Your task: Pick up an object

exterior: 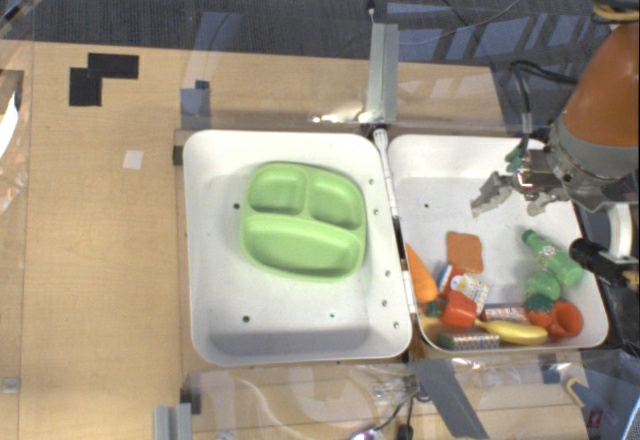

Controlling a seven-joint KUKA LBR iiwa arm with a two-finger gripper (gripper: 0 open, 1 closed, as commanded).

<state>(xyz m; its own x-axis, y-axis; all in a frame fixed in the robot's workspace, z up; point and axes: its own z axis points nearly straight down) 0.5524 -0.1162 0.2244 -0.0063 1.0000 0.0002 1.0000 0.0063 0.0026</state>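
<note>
Camera view has the pile of small stuff crammed into the near end of the right bin (pixel 590 228): an orange-brown flat piece (pixel 464 250) sitting highest in the pile, a carrot (pixel 421 274) along the divider wall, a red cup (pixel 458 309), a banana (pixel 515 332) lying longways along the near wall, a green bottle (pixel 551 258) over on the arm side and a red tomato-looking thing (pixel 563 319) in the corner. My tool (pixel 492 194) hangs over the bare far half of that same bin, so everything grabbable lies toward the near wall from it; the flat orange-brown piece is the closest, just down-view and slightly toward the divider. Fingers look spread apart and there's nothing between them, not touching anything I can make out. My guess is the next move is a short slide toward the near wall and then down. The bottle's long axis runs diagonally, so I'd need a wrist turn for that one. Left bin (pixel 210 258) just has the green divided plate (pixel 302 220), well apart from me across the divider.
</note>
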